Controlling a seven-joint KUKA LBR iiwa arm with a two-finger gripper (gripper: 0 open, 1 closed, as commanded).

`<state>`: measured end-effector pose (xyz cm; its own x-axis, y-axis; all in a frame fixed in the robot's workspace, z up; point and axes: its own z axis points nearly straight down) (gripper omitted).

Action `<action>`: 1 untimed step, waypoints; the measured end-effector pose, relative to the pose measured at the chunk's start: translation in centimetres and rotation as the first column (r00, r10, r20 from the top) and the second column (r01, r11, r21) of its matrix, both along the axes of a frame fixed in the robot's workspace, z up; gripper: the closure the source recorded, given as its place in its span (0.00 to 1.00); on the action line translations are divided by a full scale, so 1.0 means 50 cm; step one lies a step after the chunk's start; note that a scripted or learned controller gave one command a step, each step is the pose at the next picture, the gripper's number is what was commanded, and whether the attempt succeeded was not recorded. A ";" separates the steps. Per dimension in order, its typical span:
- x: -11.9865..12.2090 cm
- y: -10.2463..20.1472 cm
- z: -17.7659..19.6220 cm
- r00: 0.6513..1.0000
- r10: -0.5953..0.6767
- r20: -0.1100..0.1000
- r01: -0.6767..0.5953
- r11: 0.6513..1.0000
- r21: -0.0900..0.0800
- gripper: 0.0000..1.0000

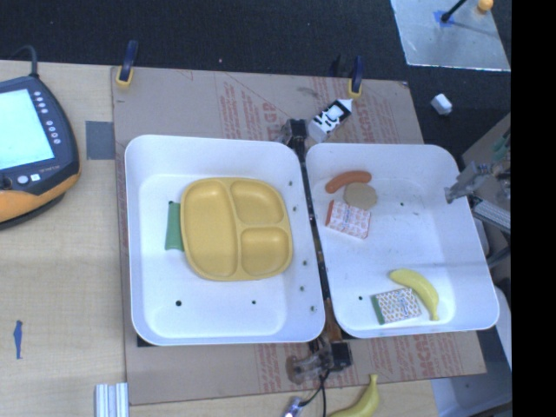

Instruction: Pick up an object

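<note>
While the grey gripper is hovering at the right white bin's edge, finger state impossible to tell, the yellow plastic banana is lying near the front wall, appearing light, stiff and slippery, best pinched across its middle.

Cardboard sheet under the bins: red printed lettering, too small and faint to read.
Handheld control pad: lit screen, no legible characters.
Other items: no readable text.
</note>
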<state>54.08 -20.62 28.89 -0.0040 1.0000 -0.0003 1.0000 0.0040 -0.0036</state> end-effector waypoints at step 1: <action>-0.126 0.036 -0.291 1.000 0.002 -0.002 -0.002 1.000 0.001 0.00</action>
